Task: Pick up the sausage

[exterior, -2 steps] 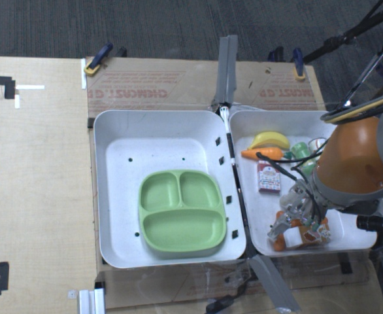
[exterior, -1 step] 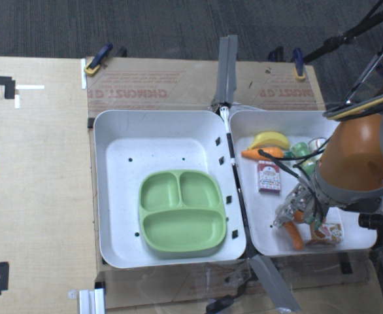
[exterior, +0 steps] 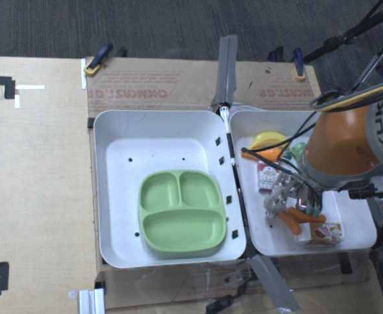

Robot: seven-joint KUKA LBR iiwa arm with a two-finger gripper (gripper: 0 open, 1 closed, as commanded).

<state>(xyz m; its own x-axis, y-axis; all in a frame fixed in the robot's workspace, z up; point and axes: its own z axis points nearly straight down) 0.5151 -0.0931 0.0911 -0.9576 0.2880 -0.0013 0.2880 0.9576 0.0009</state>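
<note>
Claw (exterior: 284, 200) down in the right bin (exterior: 355, 241), hovering right over the sausage (exterior: 307, 215) — grip state, cannot tell. Approach step; next it needs to close squarely on it, then lift.

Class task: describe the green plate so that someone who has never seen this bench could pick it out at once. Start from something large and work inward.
Two white bins sit side by side on the bench; take the left bin, away from the arm. The green plate lies flat on its floor, toward the near edge. It is pale green with rounded corners and three compartments, far larger than the small items in the right bin.
</note>
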